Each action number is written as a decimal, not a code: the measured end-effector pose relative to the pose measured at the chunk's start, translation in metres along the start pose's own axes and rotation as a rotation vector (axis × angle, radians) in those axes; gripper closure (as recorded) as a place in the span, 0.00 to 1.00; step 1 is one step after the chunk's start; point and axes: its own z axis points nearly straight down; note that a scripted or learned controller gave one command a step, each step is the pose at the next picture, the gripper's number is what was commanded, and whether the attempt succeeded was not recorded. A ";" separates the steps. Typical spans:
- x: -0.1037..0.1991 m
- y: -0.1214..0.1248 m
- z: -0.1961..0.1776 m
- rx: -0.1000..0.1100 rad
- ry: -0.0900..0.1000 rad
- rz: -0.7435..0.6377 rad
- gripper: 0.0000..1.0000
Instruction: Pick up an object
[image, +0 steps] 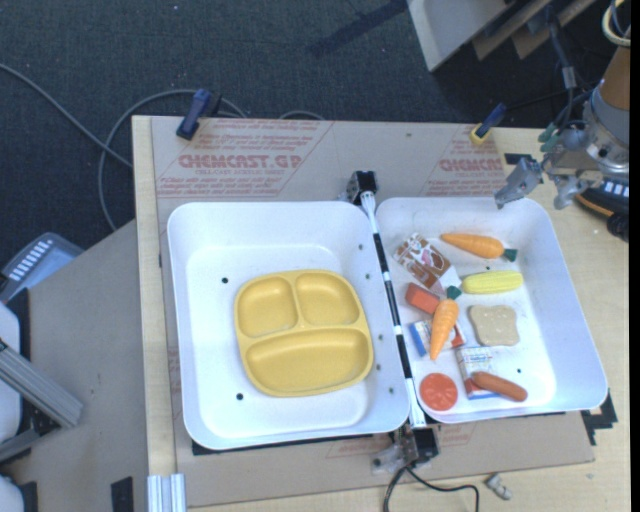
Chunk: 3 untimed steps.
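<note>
Two bins (190, 240) lie abreast; the gripper (545, 185) hovers at two o'clock over the right bin's (575, 300) rim, fingers spread, holding nothing. Carrot (472, 244) lies nearby.

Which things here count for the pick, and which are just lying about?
For the pick: gripper, open, above the right bin's far corner; two carrots, corn, bread slice, sausage, tomato slice.

Lying about: yellow plate in the left bin; blue clamp.
</note>
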 end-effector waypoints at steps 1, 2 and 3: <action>0.053 -0.017 0.104 0.001 0.001 0.000 0.00; 0.084 -0.071 0.172 0.001 0.000 0.000 0.00; 0.081 -0.136 0.172 0.002 0.000 0.001 0.00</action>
